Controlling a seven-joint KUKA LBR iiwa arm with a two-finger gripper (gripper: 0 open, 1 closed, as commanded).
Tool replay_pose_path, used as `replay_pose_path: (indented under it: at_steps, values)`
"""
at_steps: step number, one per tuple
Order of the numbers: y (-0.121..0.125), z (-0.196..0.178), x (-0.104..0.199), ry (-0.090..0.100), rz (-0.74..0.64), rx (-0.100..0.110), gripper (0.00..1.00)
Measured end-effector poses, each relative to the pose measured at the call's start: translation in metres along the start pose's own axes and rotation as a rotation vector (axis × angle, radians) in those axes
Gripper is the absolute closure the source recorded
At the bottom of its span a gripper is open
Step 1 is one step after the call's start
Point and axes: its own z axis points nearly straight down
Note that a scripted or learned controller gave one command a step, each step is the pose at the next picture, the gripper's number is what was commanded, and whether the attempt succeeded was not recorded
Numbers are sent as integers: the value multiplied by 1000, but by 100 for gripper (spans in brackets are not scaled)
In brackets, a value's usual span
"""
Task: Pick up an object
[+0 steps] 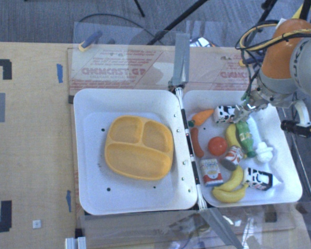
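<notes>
Worktop (31, 139) of pale wood carries two shallow white plastic bins side by side. Left bin (88, 185) holds a yellow-orange divided plastic tray (139, 147), lying flat near its centre. Right bin (287, 183) holds a loose cluster of toy foods and small packages, most of them touching or overlapping. Grey arm with an orange band (285, 61) reaches in from the right over the far side of the right bin. Gripper (245, 109) hangs low at the far edge of the cluster, between a black-and-white cow-patterned toy (224, 113) and a green-and-white bottle (244, 135); whether it is released or clenched cannot be told, and no object is seen within it. Smaller items follow: a yellow toy banana (230, 189) at the near side, an orange toy carrot (201, 117), a round red toy tomato (217, 146). Step in hand appears to be the descent toward a grasp; the next move calls for closing on one item without dragging its neighbours, then lifting clear.
</notes>
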Motion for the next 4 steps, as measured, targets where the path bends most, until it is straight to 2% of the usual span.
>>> replay_pose_path:
  at_steps: [1,2,3,4]
  values:
    - [5,-4,4,3,-4,-13,0]
    - [10,6,-13,13,-246,-48,0]
    - [22,5,26,-14,-246,-47,0]
    - [21,8,20,-7,-333,-52,0]
